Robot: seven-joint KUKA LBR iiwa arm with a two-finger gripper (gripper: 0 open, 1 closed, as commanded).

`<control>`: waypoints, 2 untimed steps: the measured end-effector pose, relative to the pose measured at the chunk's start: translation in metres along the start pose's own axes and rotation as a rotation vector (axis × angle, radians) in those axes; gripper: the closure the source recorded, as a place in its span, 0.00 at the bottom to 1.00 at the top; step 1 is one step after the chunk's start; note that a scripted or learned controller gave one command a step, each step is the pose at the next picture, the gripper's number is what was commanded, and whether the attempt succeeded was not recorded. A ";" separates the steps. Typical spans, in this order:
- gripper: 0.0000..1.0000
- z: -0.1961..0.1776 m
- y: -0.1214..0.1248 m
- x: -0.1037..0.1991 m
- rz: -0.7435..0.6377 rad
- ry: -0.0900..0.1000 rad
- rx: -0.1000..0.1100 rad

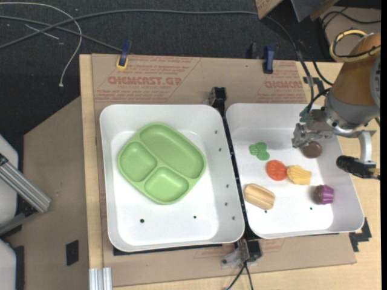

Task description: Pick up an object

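My gripper [310, 136] hangs over the upper right part of the right bin [290, 222]. A small brown round thing [312, 150] lies directly under it, partly covered by it. Below and to the left, on the bin floor, lie a green toy [260, 151], a red-orange round piece [277, 170], a yellow piece [299, 175], a tan bread-like piece [259, 196] and a purple piece [324, 194].
The left bin [121, 222] holds a green divided plate [161, 162]. A black clamp [217, 95] sits at the top of the ridge between the bins. The arm's grey and orange body [357, 83] stands over the bench's right edge.
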State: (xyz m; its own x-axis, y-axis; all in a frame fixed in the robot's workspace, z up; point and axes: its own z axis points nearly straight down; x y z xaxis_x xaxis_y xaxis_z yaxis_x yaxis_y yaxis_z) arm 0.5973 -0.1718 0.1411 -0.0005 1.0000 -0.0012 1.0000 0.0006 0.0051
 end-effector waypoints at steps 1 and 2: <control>1.00 -0.046 0.005 0.005 -0.002 0.000 -0.001; 1.00 -0.084 0.007 0.005 -0.001 0.000 -0.001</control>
State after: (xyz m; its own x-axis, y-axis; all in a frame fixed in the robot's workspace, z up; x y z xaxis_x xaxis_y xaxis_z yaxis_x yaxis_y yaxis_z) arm 0.6035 -0.1672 0.2250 -0.0017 1.0000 -0.0014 1.0000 0.0017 0.0057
